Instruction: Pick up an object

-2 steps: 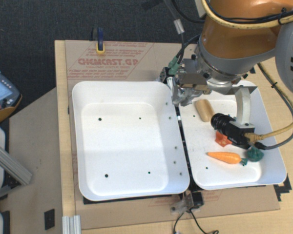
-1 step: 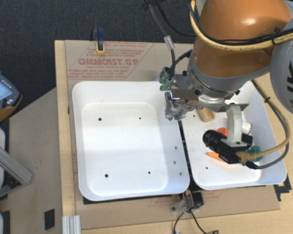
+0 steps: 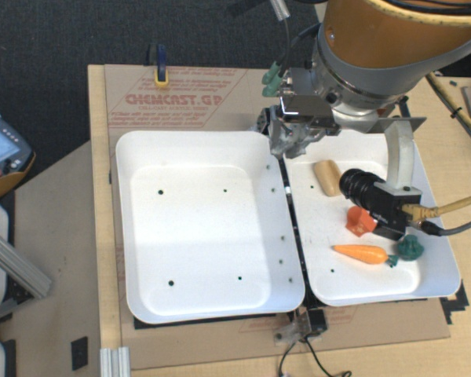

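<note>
Carrot [image 3: 361, 254]: orange, green top, lying near the right bin's [image 3: 330, 285] front edge.
Orange block [image 3: 360, 221]: just behind the carrot, partly under a black cylinder [image 3: 370, 192] on the arm.
Tan block [image 3: 326, 177]: toward the right bin's rear, near the divider between bins.
Gripper [image 3: 289, 141]: over the right bin's rear left corner; whether it is open or closed cannot be told.
Left bin [image 3: 141, 163]: white, beside the right bin.
Table [image 3: 180, 93]: brown board under both bins.

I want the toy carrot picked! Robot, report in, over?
Claw at right bin's back corner, grip unclear. Carrot lying untouched near front. Black fitting overhangs bin.
</note>
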### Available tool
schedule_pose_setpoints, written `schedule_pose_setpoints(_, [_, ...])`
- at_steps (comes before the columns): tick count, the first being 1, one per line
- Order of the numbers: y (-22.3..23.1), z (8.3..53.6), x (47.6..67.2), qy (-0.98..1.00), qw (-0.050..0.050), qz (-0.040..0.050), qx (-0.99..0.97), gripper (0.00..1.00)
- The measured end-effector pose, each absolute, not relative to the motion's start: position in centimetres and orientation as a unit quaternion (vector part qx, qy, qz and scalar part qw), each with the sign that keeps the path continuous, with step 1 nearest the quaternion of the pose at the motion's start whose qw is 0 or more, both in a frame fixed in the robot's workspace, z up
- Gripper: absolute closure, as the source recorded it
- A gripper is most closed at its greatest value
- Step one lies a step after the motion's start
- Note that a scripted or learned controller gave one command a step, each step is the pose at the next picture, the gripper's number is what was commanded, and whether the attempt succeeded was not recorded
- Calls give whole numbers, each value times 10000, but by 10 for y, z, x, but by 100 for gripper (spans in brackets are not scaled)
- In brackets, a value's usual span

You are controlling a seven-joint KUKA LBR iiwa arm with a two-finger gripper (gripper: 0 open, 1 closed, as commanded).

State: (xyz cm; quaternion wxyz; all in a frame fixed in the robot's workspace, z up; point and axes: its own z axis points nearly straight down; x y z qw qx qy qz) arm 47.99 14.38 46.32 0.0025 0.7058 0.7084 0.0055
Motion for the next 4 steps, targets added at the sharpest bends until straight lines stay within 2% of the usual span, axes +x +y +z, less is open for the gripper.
schedule_pose_setpoints(1, [160,342,478,7072,-28,-51,7070,100])
schedule_pose_setpoints(2, [103,346,479,7051,-8,-16,7091,100])
schedule_pose_setpoints(3, [111,370,526,7073,17,20,7069,100])
schedule_pose_setpoints(4, [114,388,483,7078,-10,-4,7064,100])
